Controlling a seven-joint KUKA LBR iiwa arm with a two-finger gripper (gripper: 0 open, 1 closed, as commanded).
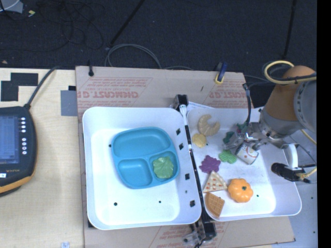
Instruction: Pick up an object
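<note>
The gripper (242, 144) sits low in the right bin (282, 203), near its middle, touching a green toy (227, 156). Whether it is clenched cannot be told. An orange pumpkin (240, 190) lies near the front edge.

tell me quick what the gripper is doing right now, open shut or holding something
Gripper: low in the right bin among the green toy pieces; whether it is open, shut or holding anything cannot be told.

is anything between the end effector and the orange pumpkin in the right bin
Nothing visible blocks it. The end effector sits over the green toys up-left of the pumpkin, with bare bin floor between them.
</note>
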